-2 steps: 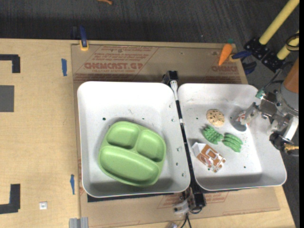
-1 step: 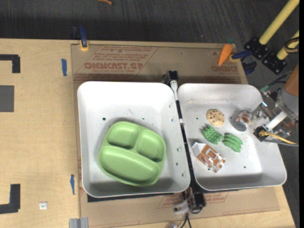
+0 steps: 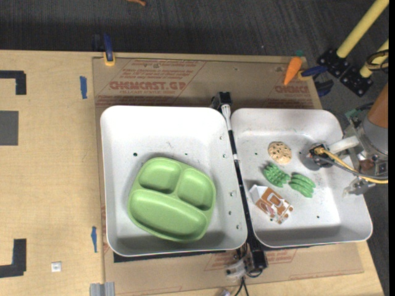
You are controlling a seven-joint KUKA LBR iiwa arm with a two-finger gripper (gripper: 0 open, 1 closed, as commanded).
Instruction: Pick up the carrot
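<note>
Look to the right bin (image 3: 327,123) first: near its centre you have a speckled cookie (image 3: 279,152), with two green ridged pieces (image 3: 276,175) (image 3: 302,184) just beside each other at its 6 o'clock and a brown-and-white packet (image 3: 271,203) at 7 o'clock of the bin. The gripper (image 3: 363,159) hangs over that bin's 3 o'clock rim, and you cannot tell whether it is apart or together. The left bin (image 3: 117,165) holds a green divided plate (image 3: 173,197). The carrot (image 3: 292,69) lies outside both bins, on the cardboard sheet (image 3: 154,82) past the right bin's 12 o'clock rim, near a blue clamp (image 3: 313,71) at its 3 o'clock. It is small and orange with a green top, tilted so the green end points to 1 o'clock.
</note>
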